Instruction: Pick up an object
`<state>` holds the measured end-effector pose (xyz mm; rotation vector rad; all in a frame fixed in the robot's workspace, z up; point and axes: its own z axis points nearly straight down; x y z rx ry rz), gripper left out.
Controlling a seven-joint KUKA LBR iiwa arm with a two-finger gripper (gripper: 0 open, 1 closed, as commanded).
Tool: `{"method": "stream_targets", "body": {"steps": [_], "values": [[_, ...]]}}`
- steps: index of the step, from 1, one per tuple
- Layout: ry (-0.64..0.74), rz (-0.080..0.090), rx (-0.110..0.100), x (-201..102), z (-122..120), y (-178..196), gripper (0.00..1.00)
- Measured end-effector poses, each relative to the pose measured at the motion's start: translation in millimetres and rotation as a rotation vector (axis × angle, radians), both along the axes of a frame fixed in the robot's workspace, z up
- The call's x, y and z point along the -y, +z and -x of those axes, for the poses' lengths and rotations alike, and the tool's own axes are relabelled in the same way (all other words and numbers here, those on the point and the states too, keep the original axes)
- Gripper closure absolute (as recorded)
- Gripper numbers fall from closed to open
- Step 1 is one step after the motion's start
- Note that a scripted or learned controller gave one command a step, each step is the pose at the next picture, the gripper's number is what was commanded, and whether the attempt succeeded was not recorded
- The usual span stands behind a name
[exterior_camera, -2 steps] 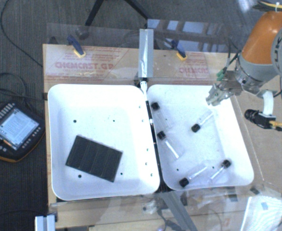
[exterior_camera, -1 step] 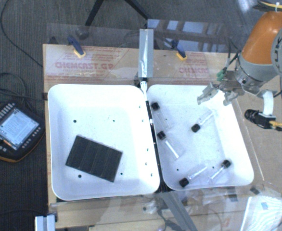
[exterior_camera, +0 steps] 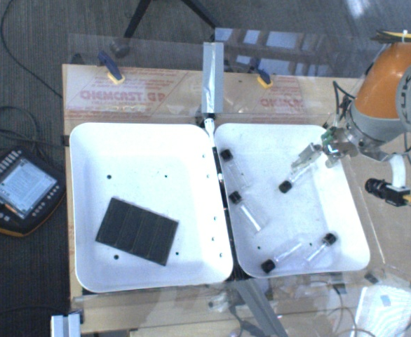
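Observation:
A flat black rectangular pad [exterior_camera: 137, 231] lies tilted in the left bin [exterior_camera: 86, 188]. Several clear tubes with black caps lie in the right bin [exterior_camera: 353, 244]: one tube [exterior_camera: 246, 213] sits near the divider. Another tube [exterior_camera: 284, 255] and a shorter one [exterior_camera: 320, 246] lie by the front wall. A loose black cap [exterior_camera: 225, 154] rests at the back left. My gripper [exterior_camera: 329, 146] hangs over the right bin's back right corner. Its tip is right at the upper end of a slanted tube [exterior_camera: 298, 170]. Whether that tube is touched is unclear.
A silver post [exterior_camera: 213, 76] stands behind the divider between the bins. Two clamps [exterior_camera: 110, 64] [exterior_camera: 263, 78] hold the board at the back. A handheld pendant [exterior_camera: 19, 187] lies left of the bench. The arm's orange band [exterior_camera: 386, 83] rises at the right.

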<state>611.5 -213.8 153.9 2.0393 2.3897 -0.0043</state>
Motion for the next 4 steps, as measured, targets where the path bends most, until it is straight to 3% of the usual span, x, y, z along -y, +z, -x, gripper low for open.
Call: {"method": "stream_targets", "body": {"steps": [1,2,3,4], "values": [[-0.040,0.002,0.012,-55.8,-47.7,-64.3,0.00],[0.104,0.003,0.013,-17.3,35.8,-63.0,0.00],[0.156,0.001,0.016,-91.3,12.2,-63.1,0.00],[0.215,-0.003,0.002,-114.1,18.9,-13.4,0.00]]}}
